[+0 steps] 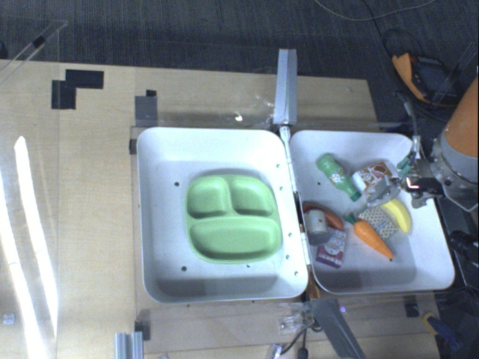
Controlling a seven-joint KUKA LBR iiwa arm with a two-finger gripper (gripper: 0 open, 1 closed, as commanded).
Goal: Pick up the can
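Nearest, at the bench's front edge, a grey metal bracket below the seam between the two bins

Then the left white bin, with a green compartment plate lying flat at its middle, three hollows facing up

Beside it the right white bin, its near half bare, its things crowded toward the middle and far side

Closest among them a purple packet, flat on the floor near the bin's left wall in the view

Just behind and touching it, the can: grey, with a red-brown band, close against that same wall, apart from the gripper; upright or on its side, cannot tell

To the view's right of the packet, an orange carrot, lying aslant with its tip toward the near right

Next to the carrot's thick end, a yellow banana, touching or almost touching it

Over this cluster, reaching in from the view's right, the grey arm and its gripper, low above the spot between banana and a red-and-white carton; spread or pressed together, cannot tell, too blurred; nothing seen pinched in it

Farther back, a green bottle lying aslant, just beside the carton

Beyond the bins, an upright metal post at the seam, black tape marks on the pale bench top at far left

Farthest, dark floor with a thin looping cable
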